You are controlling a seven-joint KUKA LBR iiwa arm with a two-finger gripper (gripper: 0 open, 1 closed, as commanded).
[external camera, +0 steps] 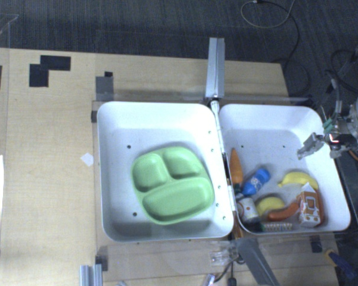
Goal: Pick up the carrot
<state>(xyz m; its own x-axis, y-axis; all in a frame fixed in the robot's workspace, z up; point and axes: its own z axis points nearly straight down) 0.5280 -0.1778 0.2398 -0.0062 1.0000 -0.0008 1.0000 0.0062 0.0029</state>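
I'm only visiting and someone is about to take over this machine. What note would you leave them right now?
Gripper: over the right white bin's far right side, holding nothing; open or shut unclear.
Long orange carrot: lying along the right bin's left wall, beside the blue bottle.
Green divided plastic tray: in the left white bin.
Done: nothing; carrot not yet lifted.
Left: reach across, grasp the carrot, lift.

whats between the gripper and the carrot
In the camera view, mostly bare white bin floor separates the gripper from the carrot; the blue bottle sits just below that line.

Open bin floor (268,139) above carrot (235,167); blue bottle (256,181) alongside.
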